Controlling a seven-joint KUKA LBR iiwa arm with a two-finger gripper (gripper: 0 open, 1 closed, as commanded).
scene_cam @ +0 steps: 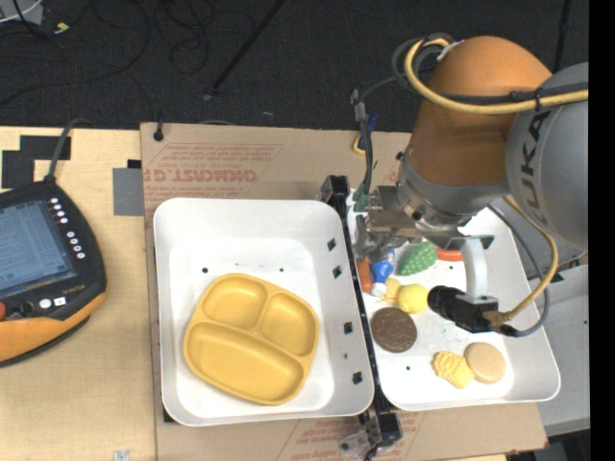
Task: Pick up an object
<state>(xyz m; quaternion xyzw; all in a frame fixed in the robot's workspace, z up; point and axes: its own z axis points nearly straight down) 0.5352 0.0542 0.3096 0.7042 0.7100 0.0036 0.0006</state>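
- Two white bins sit side by side on the surface [106, 373]: the left bin [183, 257] and the right bin [533, 373], their inner walls touching along a black clip strip.
- The left bin holds one yellow divided tray [252, 337], three compartments, lying toward the front-left; bare white floor lies behind it and to its right.
- The grey arm [480, 133] with its orange band hangs over the rear of the right bin, covering that corner; the claw [384, 227] sits low by the bin's inner wall, and whether it is wide or narrow cannot be told.
- Right bin, counted: one green leafy piece [419, 256], one yellow round piece [412, 299], one brown disc [394, 329], one tan disc [484, 362], one yellow ridged piece [452, 368], one blue piece [381, 269], one orange stick [365, 277].
- They crowd the inner wall beside the claw; the front-right corner is open floor.
- The green piece's long axis slants rear-right to front-left.
- An orange-and-black handheld pendant [38, 267] rests at the surface's left edge.
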